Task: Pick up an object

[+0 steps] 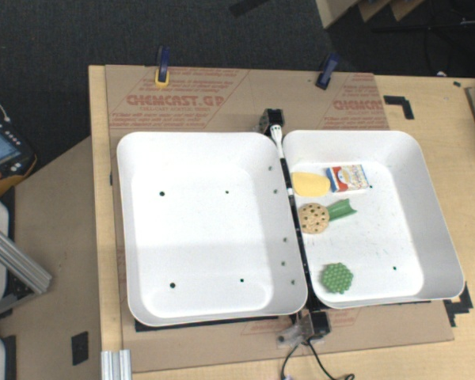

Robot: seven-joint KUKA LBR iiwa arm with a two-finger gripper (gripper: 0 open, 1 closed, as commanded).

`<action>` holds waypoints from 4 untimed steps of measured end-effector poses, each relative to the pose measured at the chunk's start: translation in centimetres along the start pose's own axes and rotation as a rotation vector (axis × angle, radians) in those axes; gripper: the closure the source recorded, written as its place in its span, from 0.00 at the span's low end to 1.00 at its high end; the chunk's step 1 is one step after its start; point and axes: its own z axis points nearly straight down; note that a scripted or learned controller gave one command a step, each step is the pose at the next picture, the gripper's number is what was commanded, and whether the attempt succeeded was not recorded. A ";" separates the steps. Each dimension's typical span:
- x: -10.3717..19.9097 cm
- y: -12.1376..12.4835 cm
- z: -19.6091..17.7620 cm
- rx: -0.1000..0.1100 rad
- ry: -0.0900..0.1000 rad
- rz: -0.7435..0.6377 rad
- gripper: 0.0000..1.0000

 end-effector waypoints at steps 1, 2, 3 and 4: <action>0.0 0.0 0.0 0.001 0.001 0.001 1.00; 0.0 0.0 0.0 0.002 0.001 0.001 1.00; 0.0 0.0 0.0 0.002 0.001 0.001 1.00; 0.0 0.0 0.0 0.003 0.001 0.001 1.00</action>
